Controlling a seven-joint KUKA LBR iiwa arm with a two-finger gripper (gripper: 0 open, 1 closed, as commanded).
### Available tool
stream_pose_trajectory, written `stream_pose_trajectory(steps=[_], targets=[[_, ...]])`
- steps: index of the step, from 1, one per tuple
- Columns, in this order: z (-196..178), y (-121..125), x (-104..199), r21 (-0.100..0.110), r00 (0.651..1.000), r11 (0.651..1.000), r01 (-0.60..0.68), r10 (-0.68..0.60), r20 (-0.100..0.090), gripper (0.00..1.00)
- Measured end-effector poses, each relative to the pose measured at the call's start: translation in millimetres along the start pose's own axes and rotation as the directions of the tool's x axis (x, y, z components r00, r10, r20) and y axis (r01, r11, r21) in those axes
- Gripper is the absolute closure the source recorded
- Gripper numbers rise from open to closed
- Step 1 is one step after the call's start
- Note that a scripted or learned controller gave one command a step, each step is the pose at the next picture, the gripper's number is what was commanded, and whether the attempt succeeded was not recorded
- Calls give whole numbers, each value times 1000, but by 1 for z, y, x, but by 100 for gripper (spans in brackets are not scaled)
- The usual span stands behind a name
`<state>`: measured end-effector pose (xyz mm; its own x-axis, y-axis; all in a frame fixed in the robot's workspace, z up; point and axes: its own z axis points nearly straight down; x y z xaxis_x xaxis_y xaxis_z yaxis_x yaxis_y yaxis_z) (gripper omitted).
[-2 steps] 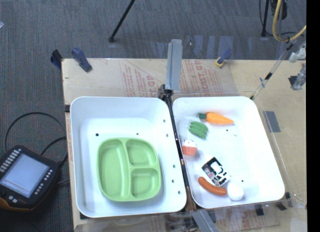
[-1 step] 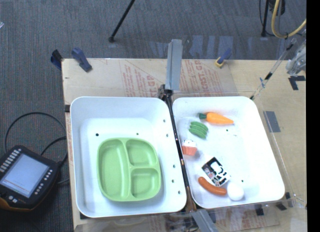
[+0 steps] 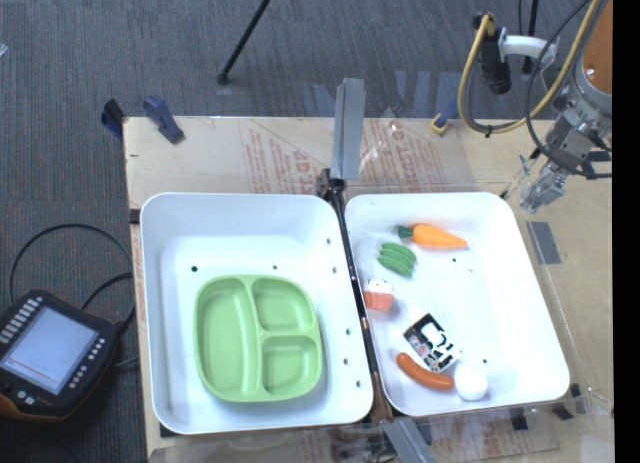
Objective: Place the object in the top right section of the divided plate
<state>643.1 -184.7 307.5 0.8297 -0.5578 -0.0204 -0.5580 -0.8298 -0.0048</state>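
A wooden bench [image 3: 260,156] with faint red printing stood on a grey carpeted floor [image 3: 120,31] and bore two shallow white bins side by side. The left bin [image 3: 165,251] held a light green divided plate [image 3: 260,339] with one long section and two smaller ones, lying flat near the bin's middle. The right bin [image 3: 500,281] held the loose items: a carrot [image 3: 437,237] with a green top near the far wall, a green pea pod [image 3: 397,258] just beside it, a small pink and white block [image 3: 379,296] near the left wall, a black and white printed box [image 3: 430,341], a red sausage [image 3: 424,372] touching that box's near side, and a white egg [image 3: 471,384] beside the sausage's right end. The gripper [image 3: 545,191] hung outside the right bin past its far right corner, above the bench, holding nothing; whether it was released or clenched could not be told. A handheld screen unit [image 3: 45,356] lay on the floor at left, and a black tripod leg [image 3: 255,16] crossed the carpet beyond the bench.
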Motion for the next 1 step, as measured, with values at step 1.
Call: stream_pose_trajectory(steps=[1], targets=[[208, -22, -20, -4, 997, 997, 80, -80, 7, 100]])
